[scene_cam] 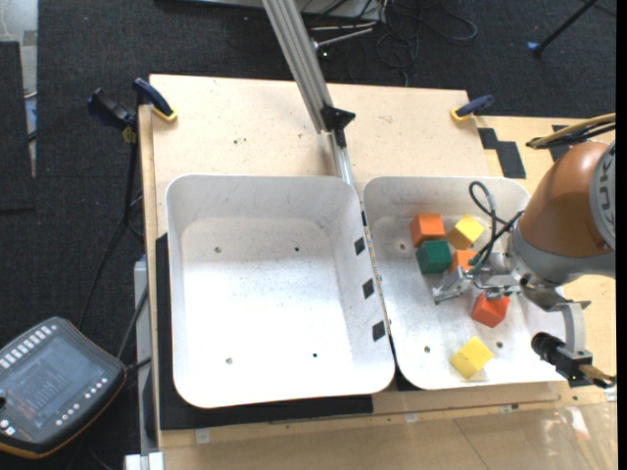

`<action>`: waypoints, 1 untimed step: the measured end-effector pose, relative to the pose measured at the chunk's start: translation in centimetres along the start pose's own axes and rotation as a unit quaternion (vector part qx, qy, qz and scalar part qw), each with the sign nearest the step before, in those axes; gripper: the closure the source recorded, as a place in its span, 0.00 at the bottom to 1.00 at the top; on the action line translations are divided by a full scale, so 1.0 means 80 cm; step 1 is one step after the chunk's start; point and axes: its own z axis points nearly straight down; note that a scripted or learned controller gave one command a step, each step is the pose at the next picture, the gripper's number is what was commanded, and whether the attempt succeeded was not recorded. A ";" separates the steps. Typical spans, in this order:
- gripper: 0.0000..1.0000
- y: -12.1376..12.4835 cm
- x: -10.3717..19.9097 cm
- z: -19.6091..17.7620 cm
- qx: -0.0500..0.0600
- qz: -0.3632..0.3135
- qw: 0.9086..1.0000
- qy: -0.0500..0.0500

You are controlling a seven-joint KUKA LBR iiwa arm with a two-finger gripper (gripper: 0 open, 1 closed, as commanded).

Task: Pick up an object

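1. The desk (284, 116) is a pale board on a dark carpet floor, and it carries two shallow white bins side by side; the left bin (196, 213) has a bare floor, and all the blocks lie in the right bin (416, 365)
2. The arm (573, 213) reaches in from the right, and the pincer (460, 284) is low among the blocks; you cannot tell from this angle if it is open or closed, and no block is clearly seen between its parts
3. Any block can be the object to pick. An orange block (427, 229), a green block (434, 257) and a yellow block (468, 231) sit close together just beyond the pincer, a red block (490, 308) lies just beside it on the near side, and a second yellow block (471, 357) lies apart near the front wall
4. The main risk, in my judgement, comes from the crowding: the pincer can close on two blocks at one time, or catch only a corner, and the block then slips out when you lift
5. A push can also slide the green block against its neighbours instead of gripping it
6. The cables (485, 213) hanging at the wrist are near the yellow block and could drag it
7. For room, the back wall and the dividing wall are close to the cluster, so sideways moves there are tight; the front part of the right bin, around the lone yellow block, is more open, and straight up is free
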 end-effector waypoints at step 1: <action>1.00 0.000 0.000 -0.009 0.001 0.001 1.000 0.000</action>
